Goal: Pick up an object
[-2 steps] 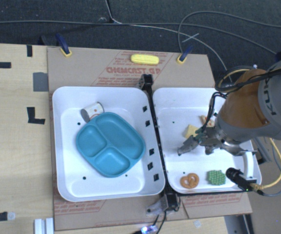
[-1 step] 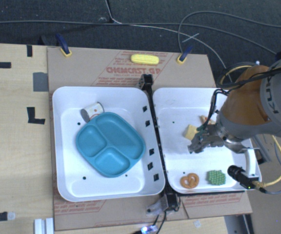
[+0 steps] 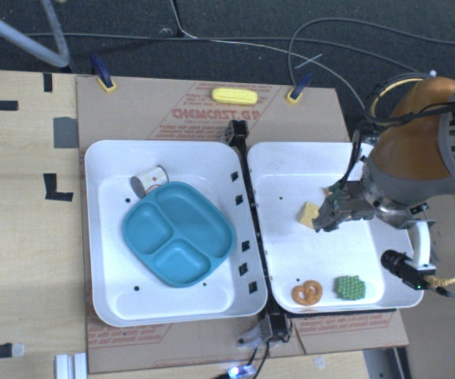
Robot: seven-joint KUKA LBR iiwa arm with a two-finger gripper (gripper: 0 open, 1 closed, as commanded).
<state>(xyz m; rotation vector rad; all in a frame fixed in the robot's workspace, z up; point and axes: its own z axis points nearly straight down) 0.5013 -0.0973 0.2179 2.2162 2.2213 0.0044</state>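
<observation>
Hovering in right bin (image 3: 283, 164): end effector (image 3: 328, 218), finger state indiscernible, beside yellow block (image 3: 309, 212); pretzel (image 3: 307, 293), green piece (image 3: 351, 287) near front.

This looks like a robot lab, not a home. A big grey and orange robot arm (image 3: 417, 148) reaches over the right white bin (image 3: 279, 168). The left white bin (image 3: 101, 212) sits just beside it. Both rest on a brown cardboard sheet (image 3: 172, 109) held down by clamps (image 3: 103, 76) at its far edge. Black cables (image 3: 235, 42) run across the dark floor behind the cardboard. Black tape marks (image 3: 52, 186) sit on the wooden surface (image 3: 22, 235) left of it.
</observation>
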